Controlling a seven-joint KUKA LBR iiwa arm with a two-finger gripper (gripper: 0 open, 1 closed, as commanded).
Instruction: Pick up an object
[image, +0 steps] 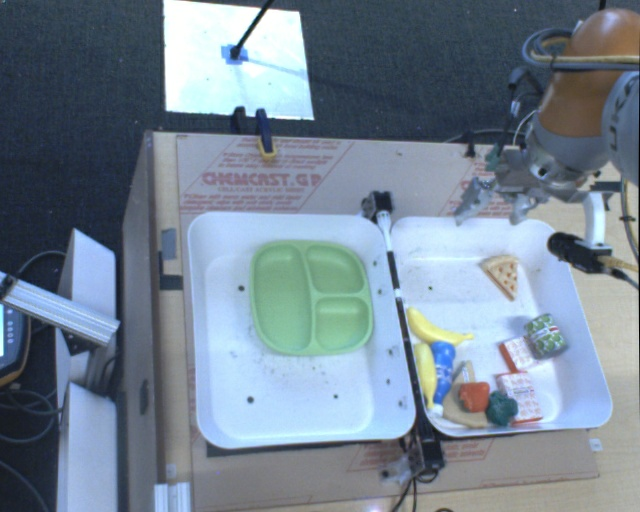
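Observation:
My gripper (496, 208) hangs above the far edge of the right bin (450, 262), its two fingers spread apart with nothing between them. In that bin lie a pizza slice (502, 274), a yellow banana (437, 330), a blue and white bottle (443, 366), a green can (545, 337), two red and white cartons (517, 353) (523, 394), a red tomato-like piece (475, 395) and a dark green broccoli-like piece (501, 408). The pizza slice is the nearest thing to the gripper, a little below it in the view.
The left bin (225, 400) holds a light green divided plate (310, 298). A black clamp bar (398, 310) runs between the two bins. Cardboard (290, 172) lies under the bins, with a white sheet (235, 58) on the dark floor beyond.

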